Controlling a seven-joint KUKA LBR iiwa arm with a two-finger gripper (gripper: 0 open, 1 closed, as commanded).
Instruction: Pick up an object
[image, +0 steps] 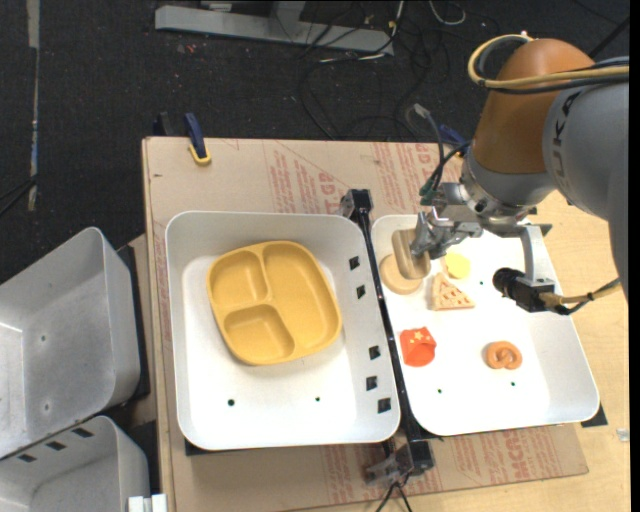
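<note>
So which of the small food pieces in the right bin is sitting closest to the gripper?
The tan round piece at the bin's left edge. The gripper hangs right over it, while the yellow ball, cheese wedge, red piece and pretzel lie farther off.

I see two shallow white bins side by side mid-frame: the left bin (190, 400) holds a yellow three-compartment plastic plate (272, 300) near its centre. In the right bin (560, 395), a tan round wooden piece (402, 272) lies at the upper left, with a small yellow ball (457, 265) just right of it and a wedge of toy cheese (450, 294) below the ball. Lower lie a red toy pepper (418, 346) at left and a small orange toy pretzel (502, 354) at right, well apart.
</note>
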